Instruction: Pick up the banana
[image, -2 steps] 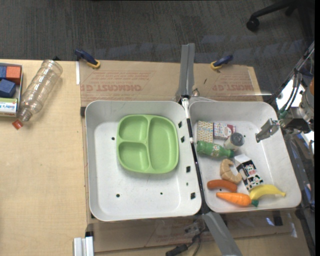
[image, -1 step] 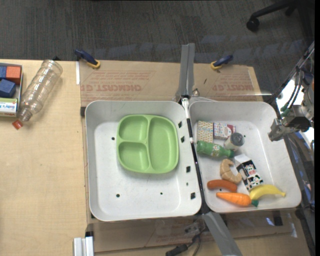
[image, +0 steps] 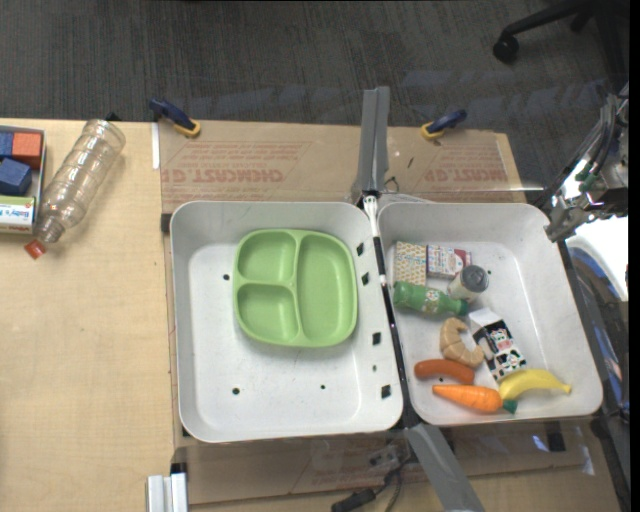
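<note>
The yellow banana (image: 535, 383) lies in the near right corner of the right bin (image: 540, 222). It touches the green end of an orange carrot (image: 470, 397) and sits just in front of a black-and-white carton (image: 498, 346). My gripper (image: 572, 212) hangs at the right bin's far right rim, well behind the banana and apart from it. Nothing shows in its grasp.
The right bin also holds a sausage (image: 443, 369), a croissant (image: 460, 340), a green bottle (image: 428, 298), two small boxes (image: 428, 262) and a grey can (image: 473, 278). A green divided plate (image: 296, 288) sits in the left bin (image: 200, 380). A clear plastic bottle (image: 78, 178) lies on the bench at left.
</note>
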